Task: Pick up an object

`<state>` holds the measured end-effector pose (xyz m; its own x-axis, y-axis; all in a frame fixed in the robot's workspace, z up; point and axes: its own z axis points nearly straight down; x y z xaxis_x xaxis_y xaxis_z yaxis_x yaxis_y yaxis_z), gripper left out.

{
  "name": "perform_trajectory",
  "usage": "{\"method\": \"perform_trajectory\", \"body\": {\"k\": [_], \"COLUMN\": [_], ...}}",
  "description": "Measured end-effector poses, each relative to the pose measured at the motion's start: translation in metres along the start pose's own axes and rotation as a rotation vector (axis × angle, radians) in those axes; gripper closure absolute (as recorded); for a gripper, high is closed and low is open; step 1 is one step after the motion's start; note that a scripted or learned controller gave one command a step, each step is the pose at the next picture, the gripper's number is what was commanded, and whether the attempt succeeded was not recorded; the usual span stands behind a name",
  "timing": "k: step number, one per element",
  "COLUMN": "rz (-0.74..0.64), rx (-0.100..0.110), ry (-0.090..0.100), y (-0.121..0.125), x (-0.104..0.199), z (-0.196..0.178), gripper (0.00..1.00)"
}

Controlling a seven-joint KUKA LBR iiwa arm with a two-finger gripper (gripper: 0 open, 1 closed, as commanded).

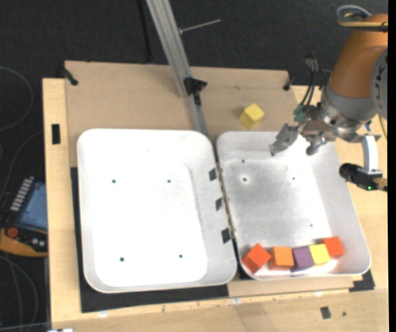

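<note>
The gripper (297,142) hangs open and holds nothing over the far edge of the right bin (281,192); five blocks (293,256) line that bin's near wall.

Even overhead light, soft shadows, slightly grainy.

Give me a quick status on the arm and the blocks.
Gripper open, above right bin's far edge, holding nothing. Five blocks lined along the bin's near wall; yellow cube outside on the bench. Nothing in the way.
</note>
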<state>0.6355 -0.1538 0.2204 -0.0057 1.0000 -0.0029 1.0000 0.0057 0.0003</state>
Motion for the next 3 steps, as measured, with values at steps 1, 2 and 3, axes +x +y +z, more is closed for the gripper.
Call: {"method": "perform_trajectory", "body": {"k": [1, 2, 3], "rz": [-0.001, 0.009, 0.001], "rx": [0.004, 0.000, -0.008], "ry": [0.005, 0.002, 0.001], "y": [-0.016, -0.081, -0.001], "x": [0.070, 0.058, 0.068], "z": [0.044, 0.125, 0.122], "gripper": [0.00, 0.00, 0.00]}}
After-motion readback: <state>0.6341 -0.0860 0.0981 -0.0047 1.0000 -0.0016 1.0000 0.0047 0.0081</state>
